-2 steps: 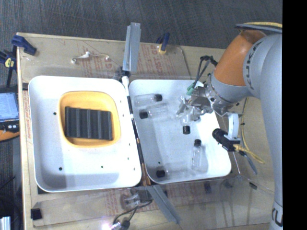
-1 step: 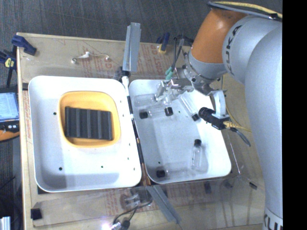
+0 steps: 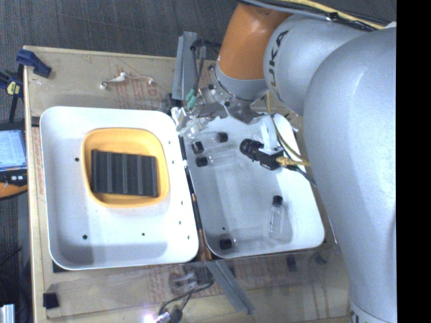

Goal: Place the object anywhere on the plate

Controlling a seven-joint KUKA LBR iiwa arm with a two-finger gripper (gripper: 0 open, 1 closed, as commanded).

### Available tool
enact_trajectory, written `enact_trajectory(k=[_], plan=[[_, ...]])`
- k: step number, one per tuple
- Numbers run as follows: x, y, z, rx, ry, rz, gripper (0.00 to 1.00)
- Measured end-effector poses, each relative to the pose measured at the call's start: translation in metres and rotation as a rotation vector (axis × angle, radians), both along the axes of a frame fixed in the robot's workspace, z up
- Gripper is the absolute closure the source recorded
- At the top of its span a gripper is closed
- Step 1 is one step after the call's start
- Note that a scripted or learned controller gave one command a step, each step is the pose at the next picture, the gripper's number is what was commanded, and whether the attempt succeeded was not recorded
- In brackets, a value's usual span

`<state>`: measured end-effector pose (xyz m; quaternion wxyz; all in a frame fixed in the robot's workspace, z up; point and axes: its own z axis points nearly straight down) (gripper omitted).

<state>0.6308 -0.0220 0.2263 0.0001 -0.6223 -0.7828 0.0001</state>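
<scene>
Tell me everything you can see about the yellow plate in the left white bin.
The yellow square plate with rounded corners lies flat in the left shallow white bin, toward its upper half. It looks like smooth plastic, with a raised yellow rim around a sunken centre. A dark grey ribbed rectangular piece rests in that centre, its ridges running top to bottom in the view. Nothing else touches the plate, and the grey arm with the orange band is over the right bin, away from it.
</scene>
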Motion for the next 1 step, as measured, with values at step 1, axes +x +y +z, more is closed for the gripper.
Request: enact_trajectory(k=[1], plan=[[0.0000,-0.0001,0.0001,0.000,0.000,0.000,0.00]])
